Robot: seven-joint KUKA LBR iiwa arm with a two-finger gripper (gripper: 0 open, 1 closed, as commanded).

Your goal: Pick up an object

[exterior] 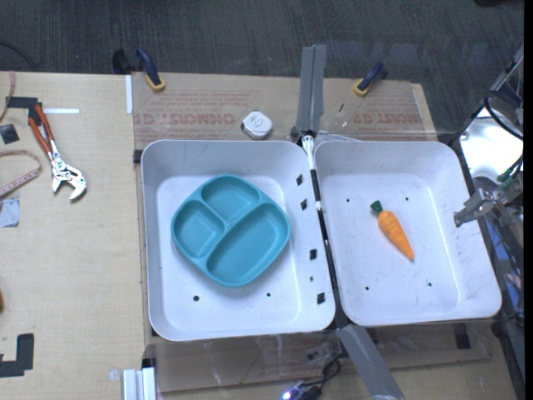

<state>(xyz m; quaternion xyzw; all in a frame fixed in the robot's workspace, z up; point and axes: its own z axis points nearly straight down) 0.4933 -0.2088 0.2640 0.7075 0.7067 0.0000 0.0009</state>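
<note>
Carrot [395, 232]: small toy, orange with a green top, lying flat inside the right bin [440, 305], near its middle, green end pointing to the bin's far left corner.
Carrot's touch: resting on the white floor of the right bin, alone, apart from every wall.
Gripper [468, 212]: grey metal, poking in over the right rim of the right bin, well apart from the carrot.
Gripper's grip: cannot tell if open or shut; nothing seen held in it.
Left bin [166, 311]: white and shallow, touching the left side of the right bin.
Blue plate [231, 242]: three sections, lying flat in the middle of the left bin, well to the left of the right bin.
Grey bar [311, 90]: standing behind the right bin's far left corner, where the two bins meet.
Round white thing [257, 124]: small, on the bench beyond the right bin's far left corner, a bit to the left.
Yellow clamp [369, 77]: behind the far side of the right bin.
Wrench [57, 161]: red handles, silver jaws, on the wooden bench [75, 290], far to the left of the right bin.
</note>
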